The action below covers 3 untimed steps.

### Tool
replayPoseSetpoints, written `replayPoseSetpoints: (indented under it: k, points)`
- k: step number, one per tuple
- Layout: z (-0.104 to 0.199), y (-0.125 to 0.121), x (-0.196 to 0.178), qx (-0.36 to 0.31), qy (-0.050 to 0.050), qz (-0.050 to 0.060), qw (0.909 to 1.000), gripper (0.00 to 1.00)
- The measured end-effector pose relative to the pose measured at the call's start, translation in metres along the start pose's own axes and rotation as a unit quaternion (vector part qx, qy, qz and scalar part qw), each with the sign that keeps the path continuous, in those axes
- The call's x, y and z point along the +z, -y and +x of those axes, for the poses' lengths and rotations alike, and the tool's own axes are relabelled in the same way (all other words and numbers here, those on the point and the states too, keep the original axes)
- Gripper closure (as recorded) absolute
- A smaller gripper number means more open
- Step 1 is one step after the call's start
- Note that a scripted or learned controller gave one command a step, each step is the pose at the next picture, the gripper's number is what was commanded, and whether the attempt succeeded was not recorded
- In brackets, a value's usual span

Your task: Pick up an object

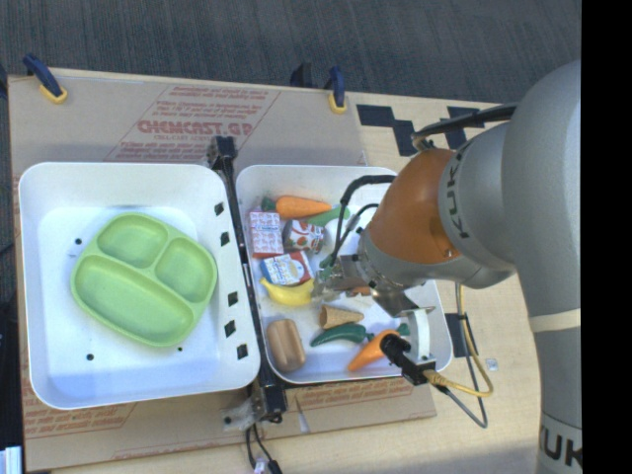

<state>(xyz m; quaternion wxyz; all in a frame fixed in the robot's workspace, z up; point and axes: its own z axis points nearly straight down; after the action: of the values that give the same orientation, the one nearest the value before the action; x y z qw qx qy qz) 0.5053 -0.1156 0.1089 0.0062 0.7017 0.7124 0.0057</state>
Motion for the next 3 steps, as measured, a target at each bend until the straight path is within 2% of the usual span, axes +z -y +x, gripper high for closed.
replayPoseSetpoints:
  k: [1,2,3]
  points:
    - [-0.009,0.026,-0.118,0.005,0.0,0.008,1.0,1.0]
    - [-0.048,-0.029,-0.159,0.004,0.0,0.008,1.0,1.0]
    - [-0.096,-0.075,-0.125,0.005,0.0,0.009,0.9999,1.0]
